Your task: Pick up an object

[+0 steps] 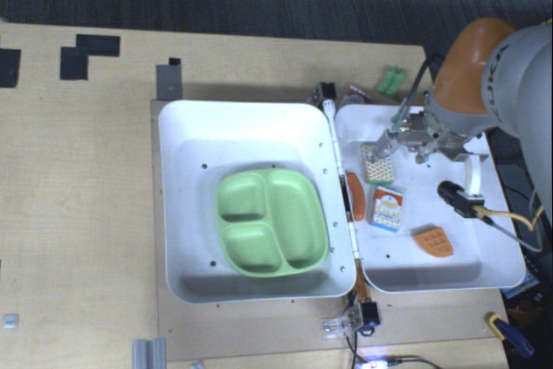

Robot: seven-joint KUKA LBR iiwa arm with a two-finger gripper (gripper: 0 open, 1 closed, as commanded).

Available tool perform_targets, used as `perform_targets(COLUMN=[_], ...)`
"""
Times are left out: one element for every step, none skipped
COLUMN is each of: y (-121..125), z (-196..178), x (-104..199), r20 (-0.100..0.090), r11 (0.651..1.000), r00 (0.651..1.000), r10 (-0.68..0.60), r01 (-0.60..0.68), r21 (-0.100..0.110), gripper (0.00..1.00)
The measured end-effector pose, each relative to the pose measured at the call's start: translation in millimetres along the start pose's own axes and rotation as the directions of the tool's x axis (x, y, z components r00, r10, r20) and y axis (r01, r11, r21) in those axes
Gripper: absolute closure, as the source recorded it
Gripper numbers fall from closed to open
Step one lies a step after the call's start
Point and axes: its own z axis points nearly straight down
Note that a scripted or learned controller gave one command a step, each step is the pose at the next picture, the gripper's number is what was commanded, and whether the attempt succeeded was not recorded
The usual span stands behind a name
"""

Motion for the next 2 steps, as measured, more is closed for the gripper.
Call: perform_targets(y=[-55,-54], z=[15,4], x=[22,24], r20=[0.007,0.004], r11=[1.000,1.000], r00=[1.000,1.000], r10=[0.006,0.004], r01=[-0.006,-0.004], r21=[0.013,0.010], gripper=[0.00,1.00])
